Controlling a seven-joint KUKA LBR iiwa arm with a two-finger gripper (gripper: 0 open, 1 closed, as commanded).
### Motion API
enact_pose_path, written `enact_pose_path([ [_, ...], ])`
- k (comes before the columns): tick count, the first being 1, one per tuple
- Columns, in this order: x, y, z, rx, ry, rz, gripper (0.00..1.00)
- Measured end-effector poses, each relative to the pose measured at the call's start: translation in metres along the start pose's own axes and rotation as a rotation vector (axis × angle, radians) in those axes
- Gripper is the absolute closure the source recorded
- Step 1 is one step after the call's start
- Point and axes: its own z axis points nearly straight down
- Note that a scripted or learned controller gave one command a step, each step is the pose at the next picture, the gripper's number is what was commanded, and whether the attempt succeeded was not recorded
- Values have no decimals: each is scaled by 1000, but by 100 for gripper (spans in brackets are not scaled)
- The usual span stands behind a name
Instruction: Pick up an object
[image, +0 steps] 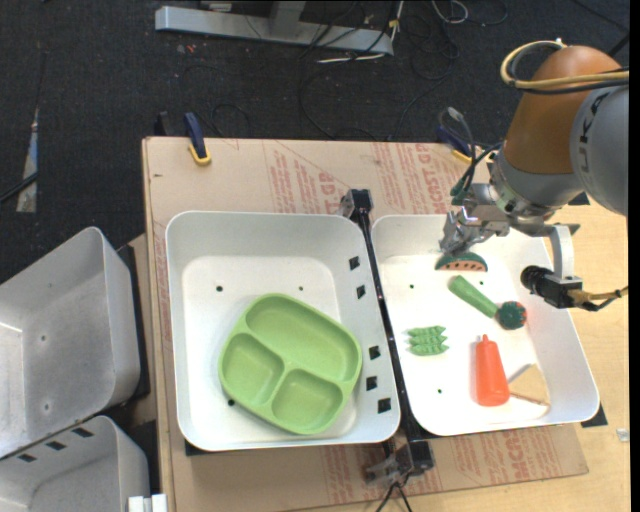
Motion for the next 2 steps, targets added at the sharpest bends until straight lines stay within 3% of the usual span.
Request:
enact_pose_path([
  [2, 105, 0, 11, 7, 2, -5, 100],
])
